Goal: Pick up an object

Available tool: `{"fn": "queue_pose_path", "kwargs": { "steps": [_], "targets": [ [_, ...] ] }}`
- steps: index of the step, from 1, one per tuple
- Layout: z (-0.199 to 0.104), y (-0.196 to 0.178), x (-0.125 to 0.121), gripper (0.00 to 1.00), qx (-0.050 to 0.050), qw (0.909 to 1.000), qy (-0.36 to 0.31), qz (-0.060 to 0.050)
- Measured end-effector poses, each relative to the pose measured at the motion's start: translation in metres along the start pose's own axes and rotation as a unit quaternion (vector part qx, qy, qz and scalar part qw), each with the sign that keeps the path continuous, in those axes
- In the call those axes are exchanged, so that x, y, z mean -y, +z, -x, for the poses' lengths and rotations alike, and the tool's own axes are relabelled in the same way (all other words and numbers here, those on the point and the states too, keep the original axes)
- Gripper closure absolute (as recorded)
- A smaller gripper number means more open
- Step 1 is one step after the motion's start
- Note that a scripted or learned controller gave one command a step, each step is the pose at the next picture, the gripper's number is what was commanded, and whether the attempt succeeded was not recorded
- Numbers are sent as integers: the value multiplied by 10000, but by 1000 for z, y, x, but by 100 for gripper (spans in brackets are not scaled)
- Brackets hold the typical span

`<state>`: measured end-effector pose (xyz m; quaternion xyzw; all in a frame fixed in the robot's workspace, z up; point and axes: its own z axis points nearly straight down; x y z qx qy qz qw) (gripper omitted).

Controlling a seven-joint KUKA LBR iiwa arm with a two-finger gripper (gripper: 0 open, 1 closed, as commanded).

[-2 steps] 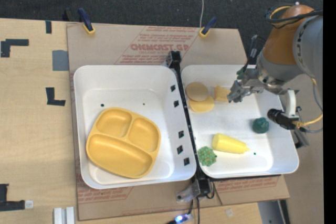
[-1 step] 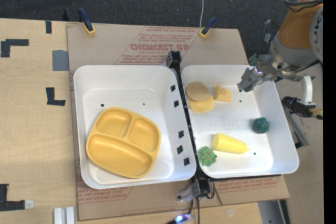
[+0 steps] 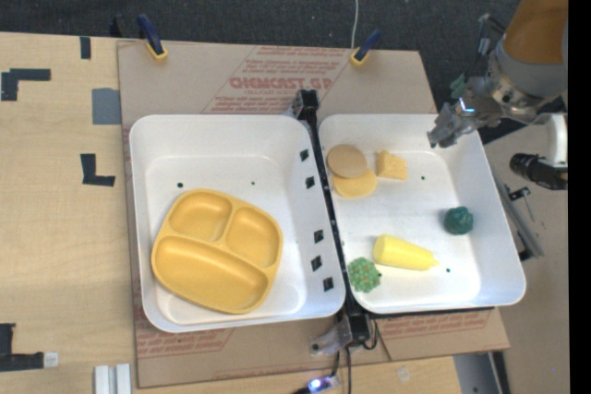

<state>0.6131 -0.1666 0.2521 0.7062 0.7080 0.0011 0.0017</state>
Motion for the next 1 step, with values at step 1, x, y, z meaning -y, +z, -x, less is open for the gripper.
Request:
{"fn": "queue_pose_path", "kwargs": {
  "steps": [1],
  "targets": [
    [-58, -2, 18, 100, -9, 10000, -14, -27]
  ]
}}
